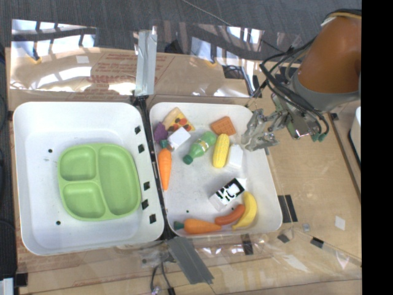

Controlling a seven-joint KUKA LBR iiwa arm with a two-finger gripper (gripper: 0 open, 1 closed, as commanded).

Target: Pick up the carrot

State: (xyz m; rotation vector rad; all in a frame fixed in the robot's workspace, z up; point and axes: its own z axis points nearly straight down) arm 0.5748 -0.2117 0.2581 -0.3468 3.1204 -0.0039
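An orange carrot [164, 169] with a green top lies along the left wall of the right bin [265, 183], pointing toward the front. A second, stubbier carrot [201, 227] lies at that bin's front edge. My gripper [259, 135] hangs over the right bin's far right corner, above the rim and just right of a yellow corn cob [220, 150]. Its fingers stand open with nothing between them. It is well away from both carrots.
The right bin also holds a pizza slice [177, 120], purple grapes [159, 133], a green bottle [200, 147], an orange cracker [223, 126], a black-and-white box [227, 192], a red sausage [229, 216] and a banana [248, 210]. A green divided plate [98, 182] sits in the left bin [31, 128].
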